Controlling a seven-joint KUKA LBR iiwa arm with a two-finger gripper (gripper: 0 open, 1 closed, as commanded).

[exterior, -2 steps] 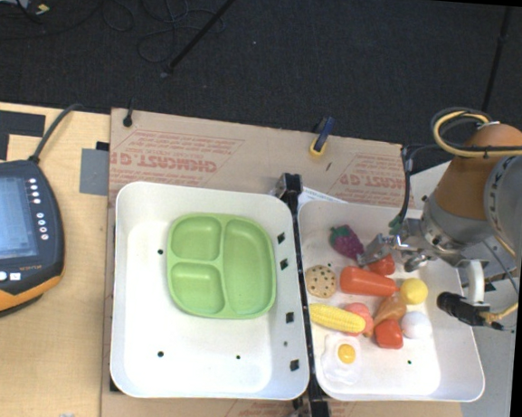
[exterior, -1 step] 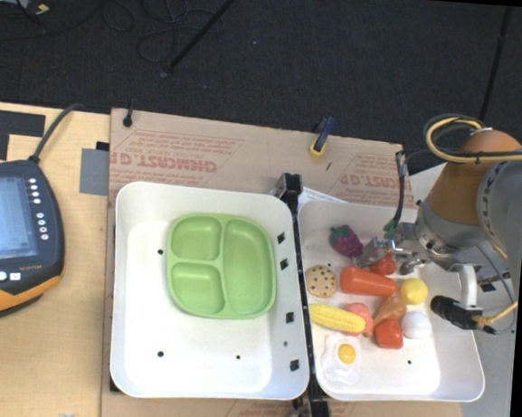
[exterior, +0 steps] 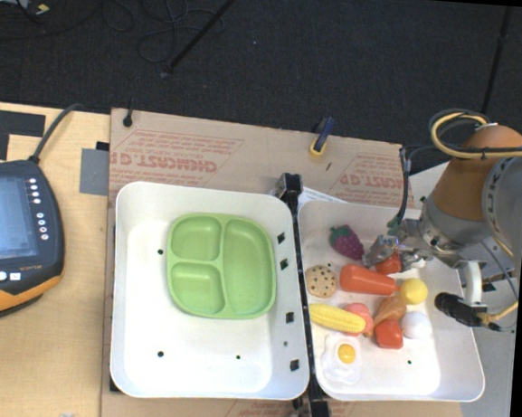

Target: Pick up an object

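The right bin (exterior: 450,379) holds several toy foods: purple grapes (exterior: 347,241), a cookie (exterior: 322,279), an orange-red carrot (exterior: 368,280), a corn cob (exterior: 337,319), a fried egg (exterior: 345,356), a red piece (exterior: 389,333), a yellow lemon (exterior: 414,291) and a white egg (exterior: 417,326). My gripper (exterior: 390,256) is low in this bin's upper middle, just above the carrot and right of the grapes. A small red-orange bit shows right at its tip; I cannot make out whether it is held.
The left bin (exterior: 132,328) carries a green divided plate (exterior: 221,265). A black divider (exterior: 296,288) runs between the bins. A teach pendant (exterior: 4,235) lies on the bench at far left. The arm's orange band (exterior: 477,177) rises over the right bin's far right corner.
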